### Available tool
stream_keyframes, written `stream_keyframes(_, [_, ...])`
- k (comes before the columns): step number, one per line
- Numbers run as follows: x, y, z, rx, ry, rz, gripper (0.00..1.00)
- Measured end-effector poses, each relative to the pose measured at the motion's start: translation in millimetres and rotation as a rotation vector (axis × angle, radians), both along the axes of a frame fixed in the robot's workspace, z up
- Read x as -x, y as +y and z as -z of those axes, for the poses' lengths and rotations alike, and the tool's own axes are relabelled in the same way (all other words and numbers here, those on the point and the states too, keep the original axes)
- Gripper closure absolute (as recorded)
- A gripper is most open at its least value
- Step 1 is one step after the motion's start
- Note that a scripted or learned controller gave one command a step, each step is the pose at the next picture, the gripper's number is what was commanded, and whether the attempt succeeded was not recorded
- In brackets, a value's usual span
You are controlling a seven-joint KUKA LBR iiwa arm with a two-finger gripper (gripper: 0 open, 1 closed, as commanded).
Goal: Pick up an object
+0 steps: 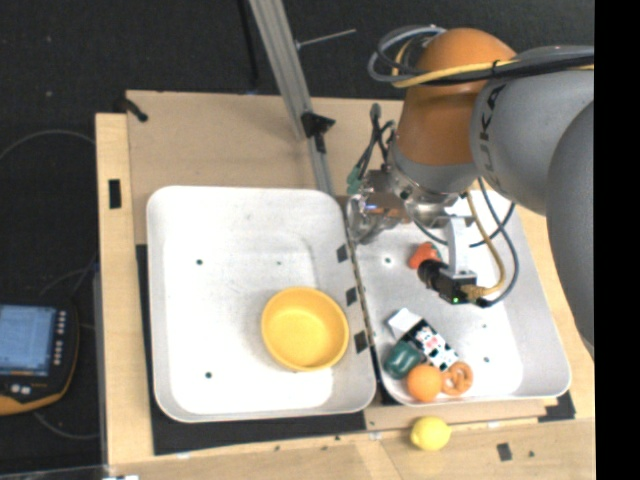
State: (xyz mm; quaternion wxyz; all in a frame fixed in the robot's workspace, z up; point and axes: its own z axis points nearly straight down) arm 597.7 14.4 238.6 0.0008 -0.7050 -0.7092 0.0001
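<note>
Bench: pale wooden board (pixel 115 268) on a dark floor, carrying two shallow white bins side by side.
Left bin (pixel 200 228): held a yellow bowl (pixel 304 328) at lower centre of the frame.
Right bin (pixel 530 338): held a cluster at its lower edge: an orange ball (pixel 424 384), an orange ring-shaped piece (pixel 458 377), a dark green item (pixel 402 357), a white block (pixel 403 321) and a small patterned box (pixel 434 343).
Outside the bins: a yellow lemon-like fruit (pixel 430 433) lay on the board, bottom centre.
Arm: grey and orange, entering from the right, wrist over the upper part of the right bin.
Gripper (pixel 370 213): low near the divider between the bins; finger state could not be determined, and nothing was visibly held.
Recommended approach: judged best to target the isolated orange ball, descending vertically, clear of the bin wall.
Legible writing: dark lettering on the grey arm housing, partly seen, unreadable.
Other equipment: a handheld pendant (pixel 30 353) with a blue screen, lower left.
</note>
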Motion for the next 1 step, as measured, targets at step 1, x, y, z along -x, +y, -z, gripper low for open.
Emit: stream_keyframes(1, [30.8,53.4,1.1,-0.001,-0.001,-0.002,1.0])
